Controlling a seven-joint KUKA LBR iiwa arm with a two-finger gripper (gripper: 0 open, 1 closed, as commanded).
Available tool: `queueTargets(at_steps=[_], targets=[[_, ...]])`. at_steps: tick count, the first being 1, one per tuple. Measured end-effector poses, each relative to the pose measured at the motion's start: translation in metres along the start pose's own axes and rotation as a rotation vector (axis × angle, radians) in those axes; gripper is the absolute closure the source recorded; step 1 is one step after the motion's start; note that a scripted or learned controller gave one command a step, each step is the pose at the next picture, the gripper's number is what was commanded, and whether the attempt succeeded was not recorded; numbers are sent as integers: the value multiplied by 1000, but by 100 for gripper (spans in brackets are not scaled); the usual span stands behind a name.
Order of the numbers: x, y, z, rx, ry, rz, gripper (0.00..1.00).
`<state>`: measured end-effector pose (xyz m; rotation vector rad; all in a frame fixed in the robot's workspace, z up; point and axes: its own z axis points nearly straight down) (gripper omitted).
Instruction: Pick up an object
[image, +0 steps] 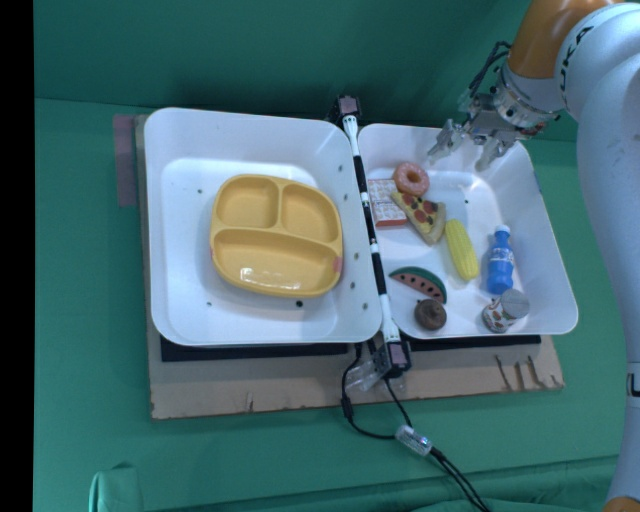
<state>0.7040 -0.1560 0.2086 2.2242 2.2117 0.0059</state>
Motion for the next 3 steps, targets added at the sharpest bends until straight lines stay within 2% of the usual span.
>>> queueTargets(at_steps=[1, 2, 3], targets=[[7, -2, 16, 4, -10, -1, 0], [13, 0, 0, -1, 5, 2, 100], [10, 0, 0, -1, 0, 3, 0]])
